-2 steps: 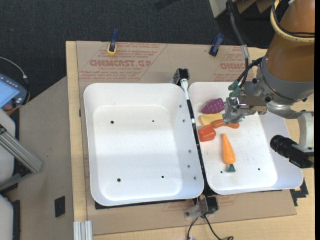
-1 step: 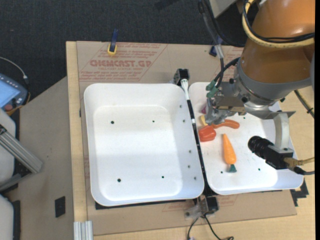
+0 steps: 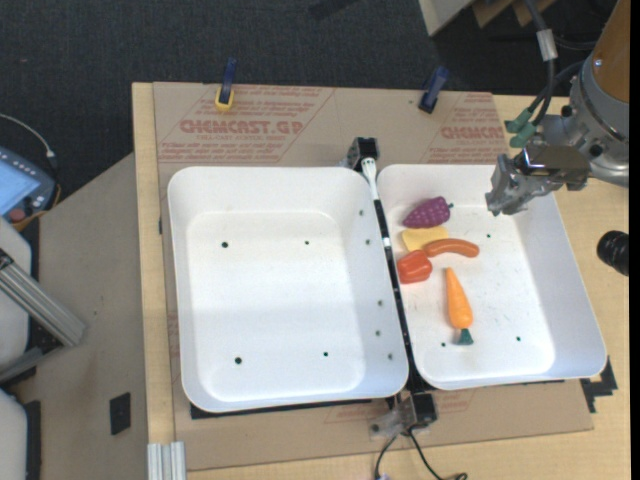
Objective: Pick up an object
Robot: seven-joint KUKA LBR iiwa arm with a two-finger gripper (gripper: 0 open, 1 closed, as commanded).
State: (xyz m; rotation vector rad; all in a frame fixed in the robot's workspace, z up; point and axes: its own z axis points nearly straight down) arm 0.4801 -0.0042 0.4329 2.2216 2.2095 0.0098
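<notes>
White plastic makes up both bins on the brown cardboard sheet (image 3: 300, 108) that covers my bench. The left bin (image 3: 190, 268) has a wide flat floor with only a few small dark dots on it, so there is lots of room there. The right bin (image 3: 570, 298) touches it along a dark strip in the middle. Its far right part and its near right corner are bare, so I have room to move on that side.

All the toy food lies in the right bin, close to the middle strip. The purple grapes (image 3: 428, 211) are nearest the far edge. Just beside them, toward the near edge, is a yellow piece (image 3: 418, 237), and I cannot tell what food it is. An orange sausage (image 3: 451, 249) lies across the yellow piece and touches it. The red pepper (image 3: 414, 266) sits right by the middle strip, touching the end of the sausage. The orange carrot (image 3: 458, 303) lies a little apart from them, with its green top pointing at the near edge.

A blue and yellow clamp (image 3: 226, 86) and a blue clamp (image 3: 434, 88) grip the far edge of the cardboard.

My arm comes in from the right. My gripper (image 3: 508, 193) hangs over the far right part of the right bin, well apart from the grapes and above the bare floor. It points down at a slant. Nothing is between my fingers. I cannot tell if they are wide or narrow.
</notes>
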